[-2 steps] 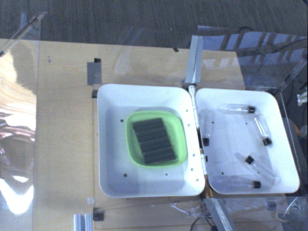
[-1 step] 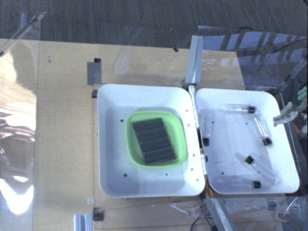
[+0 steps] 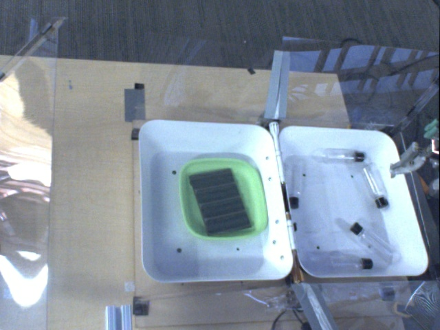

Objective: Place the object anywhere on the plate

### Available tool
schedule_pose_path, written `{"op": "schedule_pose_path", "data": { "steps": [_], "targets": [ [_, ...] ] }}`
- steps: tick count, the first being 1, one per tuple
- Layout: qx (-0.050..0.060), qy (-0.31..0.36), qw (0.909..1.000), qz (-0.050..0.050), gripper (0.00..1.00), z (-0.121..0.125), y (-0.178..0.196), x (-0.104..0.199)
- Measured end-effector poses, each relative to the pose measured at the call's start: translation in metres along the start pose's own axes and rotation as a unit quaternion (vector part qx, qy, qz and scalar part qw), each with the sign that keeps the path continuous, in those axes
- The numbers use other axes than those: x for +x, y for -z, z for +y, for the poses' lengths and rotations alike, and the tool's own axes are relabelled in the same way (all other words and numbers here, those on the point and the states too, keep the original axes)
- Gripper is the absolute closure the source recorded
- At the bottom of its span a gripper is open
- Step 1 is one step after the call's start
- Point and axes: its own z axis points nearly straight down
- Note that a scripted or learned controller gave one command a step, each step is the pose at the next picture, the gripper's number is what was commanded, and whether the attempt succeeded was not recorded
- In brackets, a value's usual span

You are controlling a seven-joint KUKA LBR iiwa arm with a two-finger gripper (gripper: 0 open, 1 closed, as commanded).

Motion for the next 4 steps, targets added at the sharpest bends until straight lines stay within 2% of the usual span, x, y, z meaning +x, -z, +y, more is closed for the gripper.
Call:
{"op": "schedule_pose_path", "data": {
  "steps": [1, 2, 3, 4],
  "targets": [
    [-0.001, -0.03, 0.9996, 0.0, 0.0, 0.001, 0.073, -0.002],
    [0.002, -0.058, 0.9983, 0.0, 0.0, 0.011, -0.024, -0.001],
    [-0.003, -0.086, 0.9963, 0.0, 0.0, 0.018, 0.116, 0.005],
    [0.002, -0.106, 0.9944, 0.0, 0.0, 0.008, 0.016, 0.0]
  ]
}}
